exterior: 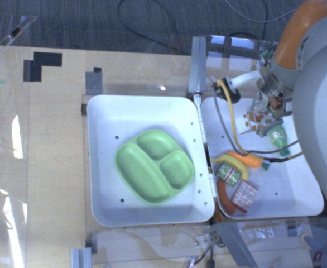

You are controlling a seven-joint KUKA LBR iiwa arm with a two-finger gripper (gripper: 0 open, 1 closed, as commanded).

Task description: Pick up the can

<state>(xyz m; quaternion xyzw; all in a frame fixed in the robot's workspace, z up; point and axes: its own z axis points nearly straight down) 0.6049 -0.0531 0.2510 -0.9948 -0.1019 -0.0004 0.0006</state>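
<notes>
The small green-and-red labelled metal can [228, 173] lies in the right white bin [297, 197] — light, rigid, slippery. Grip across its sides. Whether the gripper [265, 123] is clenched cannot be told.

The divided plate [154, 165] lies in the left bin [102, 205] on the bench [41, 149]. Right of the plate, in the right bin [297, 202], the can [228, 172] rests near the dividing wall. A carrot [247, 159] lies just behind the can, a packet [244, 194] just before it. The pincer [267, 124] hangs farther behind, over that bin.
</notes>
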